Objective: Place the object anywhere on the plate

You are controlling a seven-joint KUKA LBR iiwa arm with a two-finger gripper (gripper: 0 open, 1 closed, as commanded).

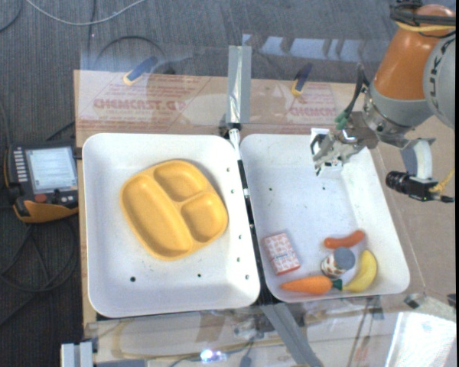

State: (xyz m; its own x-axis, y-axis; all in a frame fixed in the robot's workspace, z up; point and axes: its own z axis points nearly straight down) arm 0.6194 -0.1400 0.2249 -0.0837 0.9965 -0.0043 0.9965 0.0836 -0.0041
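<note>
A glossy yellow three-compartment plastic plate (174, 207) sits in the plain white left bin (107, 281), mid-left of the frame. Lower right, the white right bin (291, 197) shows an orange carrot (307, 285), a yellow banana (363, 271), a red-orange sausage (344, 240), and a pink card (281, 252), seemingly dotted.

At the upper right of the frame the arm (413, 60) shows a rounded orange band above a grey wrist. Dark cables run down its left side, with a small green fitting. The gripper (329, 153) is pale metal and white — blocky, with dark details. A black cylinder juts out lower right.
</note>
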